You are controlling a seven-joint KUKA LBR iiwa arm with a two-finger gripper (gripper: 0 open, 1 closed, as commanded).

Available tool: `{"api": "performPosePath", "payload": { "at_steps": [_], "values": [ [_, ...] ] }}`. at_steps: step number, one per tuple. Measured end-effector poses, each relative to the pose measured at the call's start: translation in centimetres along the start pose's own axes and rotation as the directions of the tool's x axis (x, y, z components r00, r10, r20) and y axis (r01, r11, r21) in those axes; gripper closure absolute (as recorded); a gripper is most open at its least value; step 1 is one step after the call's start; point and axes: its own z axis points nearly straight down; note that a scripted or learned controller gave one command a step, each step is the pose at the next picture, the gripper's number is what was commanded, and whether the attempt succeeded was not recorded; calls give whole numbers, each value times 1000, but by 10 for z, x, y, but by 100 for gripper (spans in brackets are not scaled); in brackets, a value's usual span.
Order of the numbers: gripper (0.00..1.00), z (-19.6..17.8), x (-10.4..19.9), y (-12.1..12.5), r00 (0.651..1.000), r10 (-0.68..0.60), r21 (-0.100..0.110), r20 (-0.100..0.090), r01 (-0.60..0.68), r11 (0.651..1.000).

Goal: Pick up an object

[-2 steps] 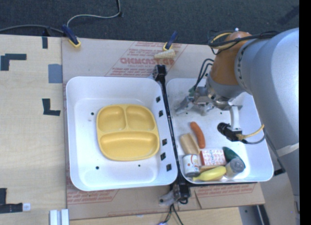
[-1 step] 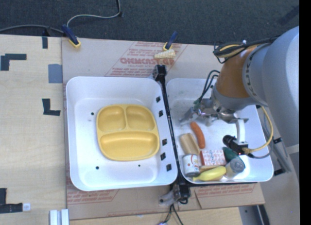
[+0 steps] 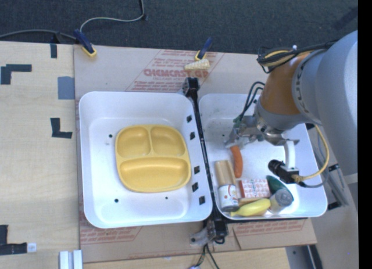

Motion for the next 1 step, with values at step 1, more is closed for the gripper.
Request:
{"api": "performPosePath", "payload": {
  "at_steps": [1],
  "values": [
    [100,-95,52,-55,1000,-1,5,-4,1,1000]
  ]
}}
